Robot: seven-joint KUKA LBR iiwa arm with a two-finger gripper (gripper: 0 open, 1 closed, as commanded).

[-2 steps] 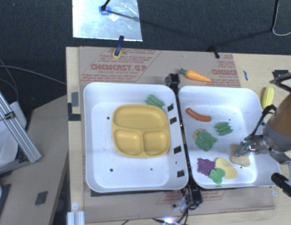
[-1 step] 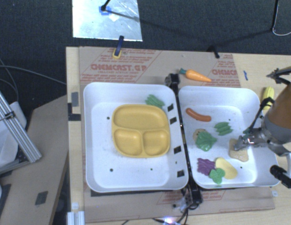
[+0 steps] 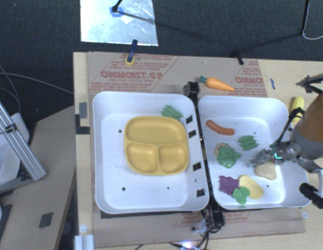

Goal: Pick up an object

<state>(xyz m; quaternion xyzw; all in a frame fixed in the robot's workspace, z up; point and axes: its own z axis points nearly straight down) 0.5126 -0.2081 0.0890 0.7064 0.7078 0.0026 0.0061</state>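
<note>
The right bin (image 3: 239,101) holds several toy foods: a red sausage (image 3: 220,127), a green bean pod (image 3: 248,142), a leafy green piece (image 3: 227,155), purple grapes (image 3: 229,183), a yellow piece (image 3: 252,186) and a beige flat piece (image 3: 267,171). My gripper (image 3: 261,158) reaches in from the right and hangs low over the bin's right half. It sits just above the beige piece and right of the leafy green. Nothing shows in its grasp.
The left bin (image 3: 106,155) holds a yellow divided plate (image 3: 155,144) and a green piece (image 3: 172,112) near its back right corner. An orange carrot (image 3: 217,84) lies on the bench behind the bins. A yellow corn cob (image 3: 296,104) lies beyond the right bin's far right corner.
</note>
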